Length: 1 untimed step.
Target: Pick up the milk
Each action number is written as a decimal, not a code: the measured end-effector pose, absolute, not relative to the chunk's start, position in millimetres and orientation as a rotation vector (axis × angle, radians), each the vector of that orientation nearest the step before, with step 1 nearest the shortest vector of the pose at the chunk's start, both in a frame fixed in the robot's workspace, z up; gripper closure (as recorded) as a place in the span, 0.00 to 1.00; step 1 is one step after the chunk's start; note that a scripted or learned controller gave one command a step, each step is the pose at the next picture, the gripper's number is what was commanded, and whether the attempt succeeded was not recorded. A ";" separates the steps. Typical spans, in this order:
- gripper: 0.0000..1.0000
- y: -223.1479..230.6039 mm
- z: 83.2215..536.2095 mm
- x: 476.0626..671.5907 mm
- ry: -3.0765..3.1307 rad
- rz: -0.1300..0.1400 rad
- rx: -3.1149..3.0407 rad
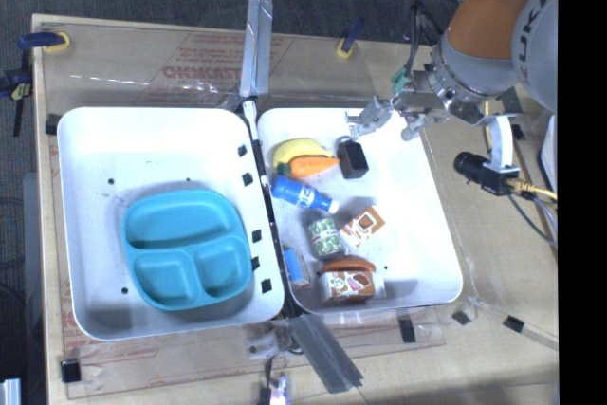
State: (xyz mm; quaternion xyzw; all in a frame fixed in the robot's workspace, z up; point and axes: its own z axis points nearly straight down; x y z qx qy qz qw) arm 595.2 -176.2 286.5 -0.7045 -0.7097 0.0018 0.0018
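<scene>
The milk point(362, 228) is a small white and brown carton lying tilted in the middle of the right bin point(432, 232). My gripper point(358, 139) hangs over that bin's far edge, up and slightly left of the milk and well apart from it. One black fingertip point(353, 158) sits just right of the carrot point(313, 167). The fingers stand open with nothing between them.
A banana point(296, 150), a blue bottle point(302, 194), a green can point(324, 237), a brown box point(349, 282) and a small blue item point(296, 268) crowd the right bin around the milk. The left bin point(85, 204) holds a blue divided tray point(187, 247).
</scene>
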 end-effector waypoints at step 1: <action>0.00 -203.5 204.1 556.7 -2.247 0.006 -2.190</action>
